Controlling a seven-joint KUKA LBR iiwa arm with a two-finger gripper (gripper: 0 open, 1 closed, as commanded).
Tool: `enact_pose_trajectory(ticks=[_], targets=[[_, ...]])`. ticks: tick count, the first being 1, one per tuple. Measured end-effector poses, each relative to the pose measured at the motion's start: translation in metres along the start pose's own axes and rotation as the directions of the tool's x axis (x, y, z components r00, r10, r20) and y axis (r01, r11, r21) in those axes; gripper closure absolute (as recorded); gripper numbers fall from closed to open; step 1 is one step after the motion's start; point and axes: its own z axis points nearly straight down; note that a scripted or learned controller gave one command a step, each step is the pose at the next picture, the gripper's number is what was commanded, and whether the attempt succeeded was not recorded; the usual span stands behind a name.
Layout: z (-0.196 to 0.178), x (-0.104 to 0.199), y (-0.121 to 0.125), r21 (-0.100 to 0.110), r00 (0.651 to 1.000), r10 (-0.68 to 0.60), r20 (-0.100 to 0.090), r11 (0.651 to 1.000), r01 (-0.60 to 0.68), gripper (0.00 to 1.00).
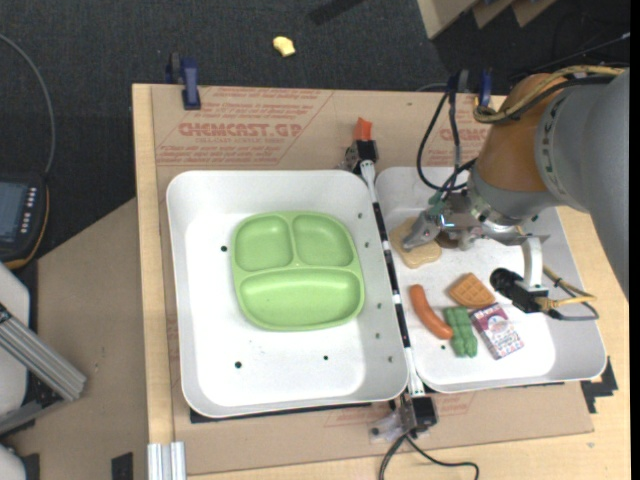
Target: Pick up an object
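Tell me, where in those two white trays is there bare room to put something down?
The left bin has bare floor all around the green divided plate, widest along its near edge. The right bin is crowded: tan piece, cracker, sausage, green toy, small packet. Its near right corner is bare.

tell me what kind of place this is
Probably a robotics lab test bench, not a kitchen. Two white bins are clamped to a board, a grey and orange arm reaches in over toy food such as a hot dog, and cables run across dark carpet.
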Motion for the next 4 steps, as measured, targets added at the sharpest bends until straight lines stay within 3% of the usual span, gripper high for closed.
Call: enact_pose_trajectory(ticks=[1,2,3,4], targets=[[0.004,-0.014,0.051,0.0,1.0,0.004,0.001,1.0,-0.004,0.0],[0.004,-0.015,0.064,0.002,1.0,0.004,0.001,1.0,-0.004,0.0],[0.003,-0.045,-0.004,0.005,1.0,0.01,-0.001,1.0,-0.01,0.0],[-0.014,-0.044,0.003,-0.014,1.0,0.005,0.006,1.0,-0.005,1.0]])
